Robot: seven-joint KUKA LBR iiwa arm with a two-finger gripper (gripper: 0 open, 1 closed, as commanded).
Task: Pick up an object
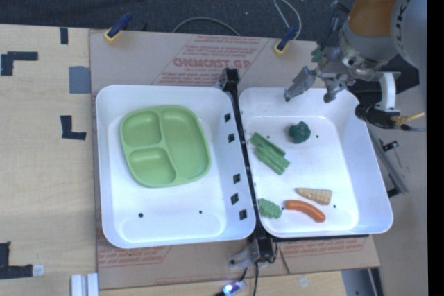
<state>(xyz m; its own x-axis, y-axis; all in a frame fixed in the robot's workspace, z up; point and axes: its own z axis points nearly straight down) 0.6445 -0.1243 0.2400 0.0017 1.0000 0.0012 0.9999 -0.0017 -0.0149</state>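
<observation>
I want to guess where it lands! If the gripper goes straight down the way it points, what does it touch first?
Probably the bare white floor of the right bin near its far edge, under the open two-finger gripper; the small dark green lump lies nearer. Depth is unclear.

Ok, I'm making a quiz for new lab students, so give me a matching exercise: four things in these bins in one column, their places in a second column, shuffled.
Things:
1. green divided plate
2. dark green lump
3. orange sausage
4. gripper

Places:
A. near the front edge of the right bin
B. above the right bin's back edge
C. in the left bin
D. in the back half of the right bin

Pairs: 1-C, 2-D, 3-A, 4-B
</observation>
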